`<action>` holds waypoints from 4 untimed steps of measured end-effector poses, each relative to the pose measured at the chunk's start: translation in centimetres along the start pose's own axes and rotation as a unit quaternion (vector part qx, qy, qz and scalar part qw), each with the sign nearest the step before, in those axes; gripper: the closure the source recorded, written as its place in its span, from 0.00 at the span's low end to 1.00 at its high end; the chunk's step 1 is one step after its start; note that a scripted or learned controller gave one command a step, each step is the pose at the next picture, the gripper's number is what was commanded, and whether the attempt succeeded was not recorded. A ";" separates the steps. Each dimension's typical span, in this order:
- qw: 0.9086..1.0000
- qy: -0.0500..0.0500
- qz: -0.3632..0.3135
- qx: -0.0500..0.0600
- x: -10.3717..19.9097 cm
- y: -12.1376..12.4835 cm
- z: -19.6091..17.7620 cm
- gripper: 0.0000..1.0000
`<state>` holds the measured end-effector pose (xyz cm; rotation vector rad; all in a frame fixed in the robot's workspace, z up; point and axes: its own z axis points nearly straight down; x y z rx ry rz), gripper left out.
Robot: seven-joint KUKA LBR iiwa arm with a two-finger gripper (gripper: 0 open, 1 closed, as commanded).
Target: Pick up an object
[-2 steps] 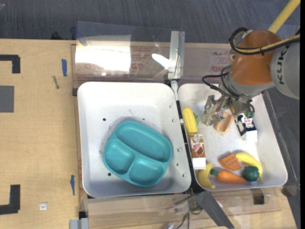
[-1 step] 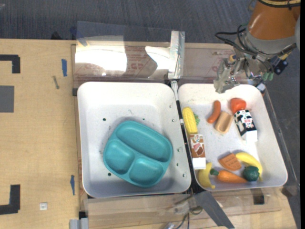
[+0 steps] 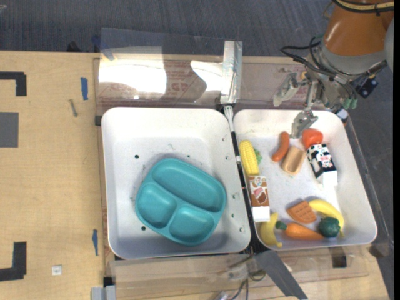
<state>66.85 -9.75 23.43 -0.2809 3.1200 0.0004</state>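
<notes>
We look down on a tan wooden surface point(image 3: 44, 167) carrying two shallow white bins side by side. The left bin point(image 3: 125, 130) holds a teal divided plate point(image 3: 180, 200) with three compartments, lying a little toward the near edge.

The right bin point(image 3: 359, 186) holds a scatter of toy food, any of which could be picked. Taking the corn cob point(image 3: 249, 157) as our landmark, at the bin's left wall: just below it lies a small carton point(image 3: 259, 196) with a brown printed picture; its writing is too small to read. Below that, at the near left corner, a yellow banana point(image 3: 269, 232). To the right of the corn lie an orange sausage point(image 3: 282, 147) and a tan bread roll point(image 3: 293, 160), touching each other. Further right lies a red tomato-like piece point(image 3: 313, 137), and just below it a milk carton point(image 3: 323, 161) in black-and-white cow pattern; no lettering is legible. Along the near edge, right of the corn's line, sit an orange waffle-like piece point(image 3: 302, 211), a carrot point(image 3: 300, 232), a second banana point(image 3: 327, 209) and a dark green vegetable point(image 3: 329, 228), crowded together.

The arm's orange band point(image 3: 356, 33) shows at the top right. The end effector point(image 3: 304, 121) hangs over the far edge of the right bin, just above the sausage and the red piece. Its fingers stand apart, and nothing is between them.

Behind the bins lies clear plastic sheeting point(image 3: 162, 74) with glare.
</notes>
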 end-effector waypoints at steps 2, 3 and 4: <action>0.998 0.001 0.066 0.000 2.8 -1.0 14.7 0.00; 0.998 -0.003 0.066 0.001 2.6 -1.0 13.3 1.00; 0.991 -0.007 0.135 0.002 -0.1 -0.8 -5.6 1.00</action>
